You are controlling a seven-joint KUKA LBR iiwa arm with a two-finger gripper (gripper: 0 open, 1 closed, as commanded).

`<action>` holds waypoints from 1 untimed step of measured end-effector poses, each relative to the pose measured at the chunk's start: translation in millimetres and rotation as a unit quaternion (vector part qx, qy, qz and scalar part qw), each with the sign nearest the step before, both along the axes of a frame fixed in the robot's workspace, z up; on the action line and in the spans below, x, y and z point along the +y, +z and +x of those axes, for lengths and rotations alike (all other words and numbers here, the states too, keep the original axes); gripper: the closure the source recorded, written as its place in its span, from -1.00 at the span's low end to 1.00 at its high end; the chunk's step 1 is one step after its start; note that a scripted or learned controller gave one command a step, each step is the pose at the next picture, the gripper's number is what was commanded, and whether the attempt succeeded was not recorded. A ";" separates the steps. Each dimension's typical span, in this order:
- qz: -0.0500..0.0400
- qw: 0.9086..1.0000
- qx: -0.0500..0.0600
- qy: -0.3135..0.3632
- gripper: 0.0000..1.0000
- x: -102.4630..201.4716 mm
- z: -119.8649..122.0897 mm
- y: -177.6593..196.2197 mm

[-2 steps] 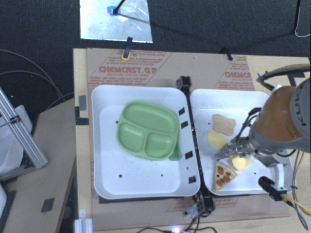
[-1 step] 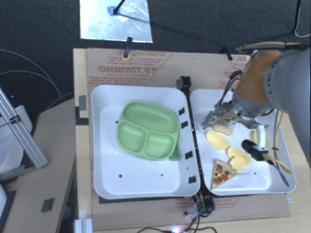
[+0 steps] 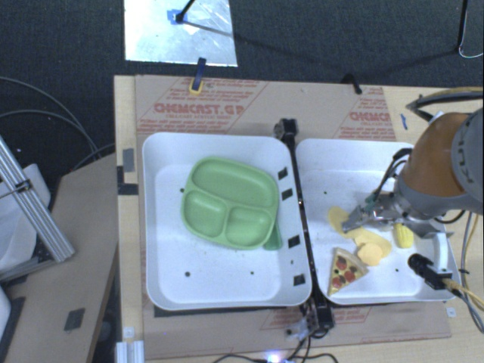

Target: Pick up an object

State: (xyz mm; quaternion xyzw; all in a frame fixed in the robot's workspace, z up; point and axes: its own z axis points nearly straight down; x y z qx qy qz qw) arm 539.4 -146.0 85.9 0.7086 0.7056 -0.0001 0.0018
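Closest to me is the toy pizza slice (image 3: pixel 345 269), lying flat in the front left corner of the right bin (image 3: pixel 333 169) with its point toward the bin's front edge. Just behind it sit two pale yellow pieces (image 3: pixel 371 246), touching or nearly touching each other, and a brighter yellow piece (image 3: pixel 403 237) lies beside them toward the bin's right wall. The gripper (image 3: pixel 354 219) is low over the middle of this bin, reaching in from the right and aimed at the left wall. Whether it is spread or closed I cannot tell from this angle, and I see nothing held in it. The thing I would go for is the small rounded yellow piece (image 3: pixel 337 218) just beyond the gripper's tip, on the side of the divider between the bins. It looks blunt, with no clear long axis, so I judge approach angle matters little. The pale pieces lie close in front of the gripper and could get nudged. The green divided plate (image 3: pixel 229 203) lies in the left bin (image 3: pixel 170 282), well apart and out of the way.
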 end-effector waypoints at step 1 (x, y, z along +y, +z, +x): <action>0.001 1.000 -0.001 0.004 -1.00 1.6 29.4 -0.7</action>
